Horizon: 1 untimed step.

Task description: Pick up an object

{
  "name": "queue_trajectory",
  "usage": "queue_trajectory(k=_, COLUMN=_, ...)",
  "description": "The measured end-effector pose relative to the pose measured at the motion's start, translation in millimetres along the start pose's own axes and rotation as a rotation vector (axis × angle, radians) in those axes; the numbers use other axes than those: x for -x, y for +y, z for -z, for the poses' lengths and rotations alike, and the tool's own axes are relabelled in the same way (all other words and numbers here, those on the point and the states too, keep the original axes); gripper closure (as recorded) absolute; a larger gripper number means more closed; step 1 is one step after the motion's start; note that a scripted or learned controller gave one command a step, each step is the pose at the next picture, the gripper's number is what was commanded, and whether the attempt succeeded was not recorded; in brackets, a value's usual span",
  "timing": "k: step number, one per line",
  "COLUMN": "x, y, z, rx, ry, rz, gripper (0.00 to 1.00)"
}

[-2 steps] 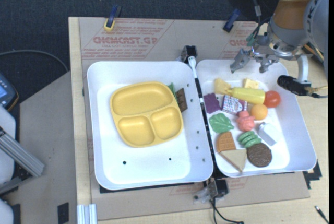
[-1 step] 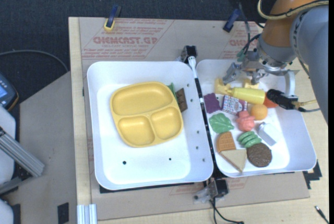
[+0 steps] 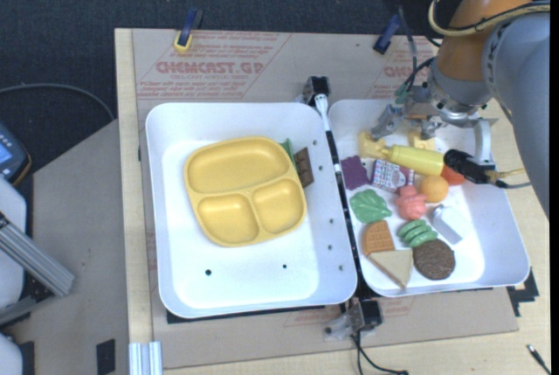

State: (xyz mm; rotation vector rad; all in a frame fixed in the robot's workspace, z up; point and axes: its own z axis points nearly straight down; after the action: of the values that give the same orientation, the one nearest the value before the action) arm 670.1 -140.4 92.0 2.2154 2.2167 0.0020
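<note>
My gripper (image 3: pixel 407 120) hangs low over the far end of the right bin (image 3: pixel 498 229), under the grey arm and its orange band. Just in front of it lies a yellow bottle (image 3: pixel 412 158), on its side. Nearer the camera are a purple piece (image 3: pixel 354 172), a white and pink packet (image 3: pixel 387 176), an orange ball (image 3: pixel 433 188), a pink piece (image 3: pixel 411 204), a green leaf (image 3: pixel 369 205), a waffle square (image 3: pixel 378 237), green pods (image 3: pixel 417 232), a brown cookie (image 3: pixel 433 259) and a tan wedge (image 3: pixel 394 267). I see nothing held.
The left bin (image 3: pixel 175 260) holds a yellow divided plate (image 3: pixel 246 188), with a small brown and green piece (image 3: pixel 300 163) at its right rim. A grey-white block (image 3: pixel 445 224) lies near the right bin's right side. The bins' shared wall (image 3: pixel 336 190) runs between them.
</note>
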Motion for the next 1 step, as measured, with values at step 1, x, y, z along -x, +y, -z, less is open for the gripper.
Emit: queue_trajectory(k=1, x=-0.4, y=0.2, z=9.8, rx=0.002, ry=0.0, rz=0.0, gripper=1.0)
